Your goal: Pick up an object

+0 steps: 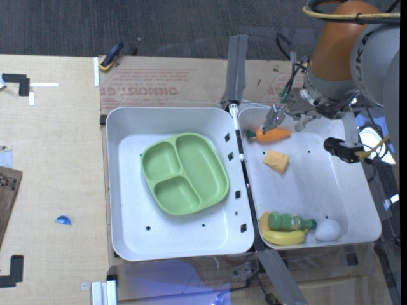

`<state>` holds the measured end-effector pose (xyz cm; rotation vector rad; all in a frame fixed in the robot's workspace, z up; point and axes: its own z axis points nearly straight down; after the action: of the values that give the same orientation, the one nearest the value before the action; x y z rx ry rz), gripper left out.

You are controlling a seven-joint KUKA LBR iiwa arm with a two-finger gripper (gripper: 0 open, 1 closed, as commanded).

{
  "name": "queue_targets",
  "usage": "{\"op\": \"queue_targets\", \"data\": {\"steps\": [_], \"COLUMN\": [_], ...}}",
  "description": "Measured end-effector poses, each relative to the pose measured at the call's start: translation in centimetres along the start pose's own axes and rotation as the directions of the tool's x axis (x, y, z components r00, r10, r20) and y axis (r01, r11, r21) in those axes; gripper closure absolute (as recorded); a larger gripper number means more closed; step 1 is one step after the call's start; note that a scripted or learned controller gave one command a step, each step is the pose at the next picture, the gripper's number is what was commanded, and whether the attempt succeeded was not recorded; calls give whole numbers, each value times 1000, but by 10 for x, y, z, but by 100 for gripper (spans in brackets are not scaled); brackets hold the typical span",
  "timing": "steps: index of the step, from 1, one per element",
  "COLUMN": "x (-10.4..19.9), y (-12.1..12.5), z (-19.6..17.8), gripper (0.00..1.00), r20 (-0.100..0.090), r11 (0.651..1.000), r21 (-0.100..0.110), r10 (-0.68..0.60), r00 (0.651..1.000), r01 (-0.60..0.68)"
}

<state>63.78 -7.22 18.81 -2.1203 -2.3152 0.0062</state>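
To your left, a green divided plate lies alone in the left bin. In the right bin, the gripper hangs by the far-left corner, just above a toy carrot; you cannot tell how its fingers stand. A cheese wedge sits near the carrot. Along the near wall crowd a banana, green bottle and white object. The bin's middle is bare.

The cardboard sheet bears red mirrored lettering, too blurred to read.
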Motion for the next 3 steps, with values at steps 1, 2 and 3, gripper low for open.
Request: {"op": "queue_targets", "data": {"steps": [1, 2, 3], "x": [-27, -31, -33], "y": [-7, -43, -44], "z": [66, 100, 94], "gripper": [0, 0, 100], "r20": [-1, -2, -3], "r11": [992, 974, 976], "r21": [1, 0, 3], "r10": [-127, -225, -220], "r00": [992, 974, 976], "r01": [127, 225, 220]}}
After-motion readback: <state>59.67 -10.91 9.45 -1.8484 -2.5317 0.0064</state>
